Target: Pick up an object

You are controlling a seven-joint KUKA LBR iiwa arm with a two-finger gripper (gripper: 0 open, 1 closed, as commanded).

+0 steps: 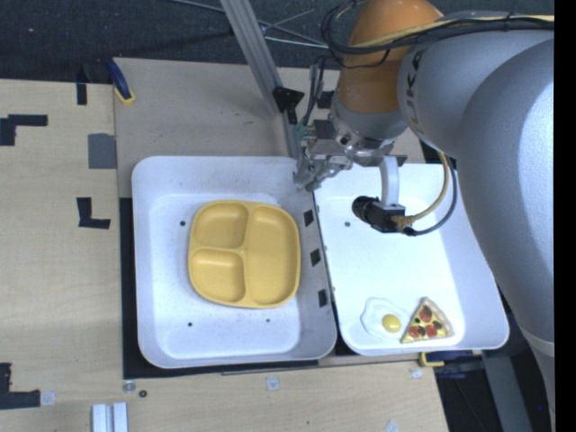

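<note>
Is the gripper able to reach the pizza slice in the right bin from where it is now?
Probably yes. The pizza slice lies flat in the near corner of the right bin, beside the fried egg. The gripper hangs at the bin's far edge, and bare floor lies between them. The nearby rim may hinder a grasp.

The arm is running off the top and right edges, its bulk covering the right bin's far corner. The gripper is too small and cluttered to read. The counter is continuing past the left edge.
</note>
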